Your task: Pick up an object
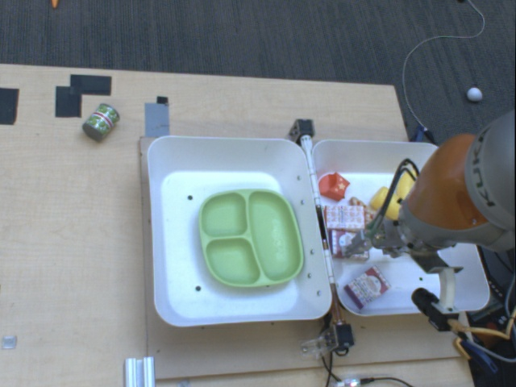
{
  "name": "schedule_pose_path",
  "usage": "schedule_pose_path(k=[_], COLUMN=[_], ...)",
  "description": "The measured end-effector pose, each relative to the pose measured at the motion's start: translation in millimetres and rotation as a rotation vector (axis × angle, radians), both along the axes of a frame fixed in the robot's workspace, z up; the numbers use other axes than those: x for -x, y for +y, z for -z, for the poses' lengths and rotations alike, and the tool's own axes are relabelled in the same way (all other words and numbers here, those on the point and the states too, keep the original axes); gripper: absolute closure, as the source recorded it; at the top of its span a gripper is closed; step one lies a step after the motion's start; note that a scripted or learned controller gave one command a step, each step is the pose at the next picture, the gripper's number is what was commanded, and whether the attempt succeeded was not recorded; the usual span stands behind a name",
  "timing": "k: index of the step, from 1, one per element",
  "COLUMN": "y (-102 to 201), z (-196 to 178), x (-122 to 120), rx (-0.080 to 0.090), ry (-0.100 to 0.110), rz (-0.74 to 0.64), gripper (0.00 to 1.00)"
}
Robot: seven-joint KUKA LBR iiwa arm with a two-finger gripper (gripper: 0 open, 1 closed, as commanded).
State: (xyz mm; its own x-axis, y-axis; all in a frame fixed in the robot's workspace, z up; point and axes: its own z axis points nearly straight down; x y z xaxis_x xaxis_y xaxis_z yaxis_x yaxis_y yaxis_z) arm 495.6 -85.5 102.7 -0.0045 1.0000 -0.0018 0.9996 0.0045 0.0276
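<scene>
My gripper (373,237) reaches down into the right bin (468,293), and the grey and orange arm (451,192) covers most of it. It sits right at a red-and-white packet (345,243), just below a similar small box (344,215). A red object (333,186) lies at the back of this bin. Next to it a yellow object (385,199) is partly hidden by the arm. Another red-and-white packet (367,287) lies near the bin's front edge. Whether anything is in the gripper's hold cannot be seen.
The left bin (173,216) holds a green divided plate (250,238). A small green can (101,122) lies on the bench at the far left, near black markers (81,93). Cables and a connector (334,339) sit at the front edge between the bins.
</scene>
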Motion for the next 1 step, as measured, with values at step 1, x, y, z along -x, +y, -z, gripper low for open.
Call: schedule_pose_path(k=[1], y=[3.0], z=[12.5], x=[2.6], rx=[0.000], ry=[0.007], rz=[0.003], gripper=[0.00])
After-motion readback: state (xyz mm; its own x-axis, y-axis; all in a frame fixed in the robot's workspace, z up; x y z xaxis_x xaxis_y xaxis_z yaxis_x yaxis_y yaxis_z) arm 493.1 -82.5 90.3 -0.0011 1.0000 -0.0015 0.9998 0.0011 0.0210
